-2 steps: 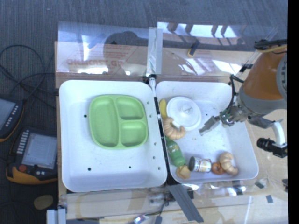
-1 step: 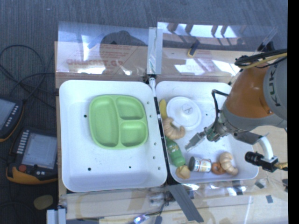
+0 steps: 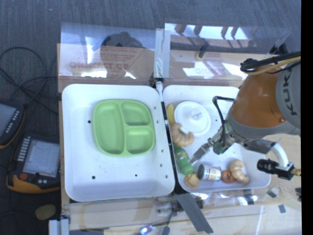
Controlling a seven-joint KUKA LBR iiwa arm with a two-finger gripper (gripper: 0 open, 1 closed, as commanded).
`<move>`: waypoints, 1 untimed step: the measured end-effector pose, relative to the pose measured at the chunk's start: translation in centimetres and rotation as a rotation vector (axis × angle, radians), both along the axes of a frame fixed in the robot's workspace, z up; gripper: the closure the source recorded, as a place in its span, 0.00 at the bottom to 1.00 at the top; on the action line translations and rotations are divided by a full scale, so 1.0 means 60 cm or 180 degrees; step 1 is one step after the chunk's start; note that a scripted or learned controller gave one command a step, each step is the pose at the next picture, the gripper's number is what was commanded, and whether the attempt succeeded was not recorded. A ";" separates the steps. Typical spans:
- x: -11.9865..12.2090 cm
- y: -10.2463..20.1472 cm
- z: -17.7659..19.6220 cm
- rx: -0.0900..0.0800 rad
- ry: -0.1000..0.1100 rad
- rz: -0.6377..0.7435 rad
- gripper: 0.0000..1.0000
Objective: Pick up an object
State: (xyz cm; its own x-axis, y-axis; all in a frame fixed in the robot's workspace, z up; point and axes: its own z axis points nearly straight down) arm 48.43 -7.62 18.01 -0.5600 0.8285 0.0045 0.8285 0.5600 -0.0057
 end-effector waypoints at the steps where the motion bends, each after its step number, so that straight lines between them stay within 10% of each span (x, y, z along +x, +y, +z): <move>1: 0.003 -0.047 -0.117 -0.0031 -0.0040 -0.0020 0.00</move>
